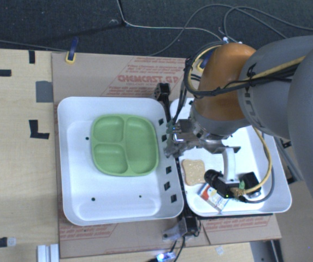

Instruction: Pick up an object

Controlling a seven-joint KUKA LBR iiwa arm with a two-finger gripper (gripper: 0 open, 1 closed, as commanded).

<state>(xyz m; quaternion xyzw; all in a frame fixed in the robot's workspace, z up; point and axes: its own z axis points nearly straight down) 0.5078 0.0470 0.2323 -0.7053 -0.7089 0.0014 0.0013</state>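
A green divided plate lies flat in the left white bin. In the right white bin a tan, toast-like square lies near the left wall. A small red and white packet rests at that bin's front. My gripper hangs low at the right bin's left wall, close to the divider between the bins. It is just above and left of the tan square. The big orange and grey wrist hides the middle and back of the right bin. I see nothing held.
Both bins sit on a brown cardboard sheet on a pale wooden bench. Black clips line the seam between the bins. Cables run across the dark floor at the back.
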